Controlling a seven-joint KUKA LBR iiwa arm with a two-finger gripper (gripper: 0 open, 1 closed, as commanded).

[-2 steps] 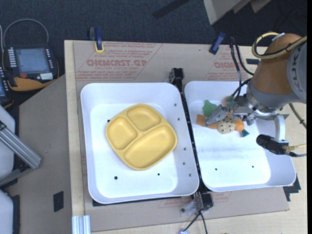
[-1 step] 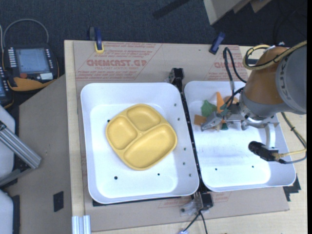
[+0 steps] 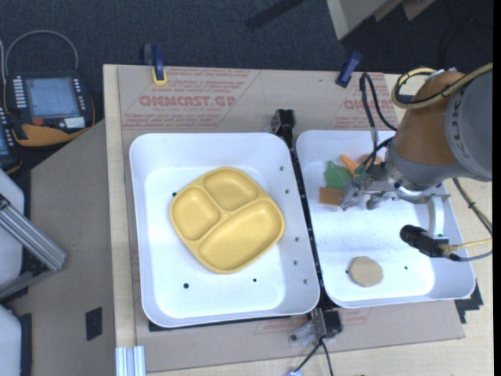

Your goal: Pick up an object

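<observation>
The yellow divided plate [image 3: 227, 219] is the landmark here; it lies in the left bin [image 3: 149, 210], filling most of its floor. It looks like stiff moulded plastic — light, but broad and smooth, so a two-finger pincer could probably only take it by pinching the raised rim or one of the ridges between compartments, and it would likely slip.

To the right of the plate, across the seam between the bins, the right bin [image 3: 391, 233] holds the smaller pieces. Nearest the plate and level with its upper edge sit a small brown block [image 3: 329, 197] with a green piece [image 3: 337, 175] just above it and an orange bit [image 3: 349, 164] beside that; these three lie touching or nearly so. They read as light, rigid toy-like items — the brown block seems the easiest to take, across its short sides. Lower down, right of the plate's bottom edge, a tan round disc [image 3: 365, 272] lies flat and well apart from the cluster; being thin and low, it would need a hold across its diameter.

The pincer [image 3: 366, 196] hangs just right of the brown block, close to the cluster. Whether it is apart or together I cannot tell, and nothing is seen held.
</observation>
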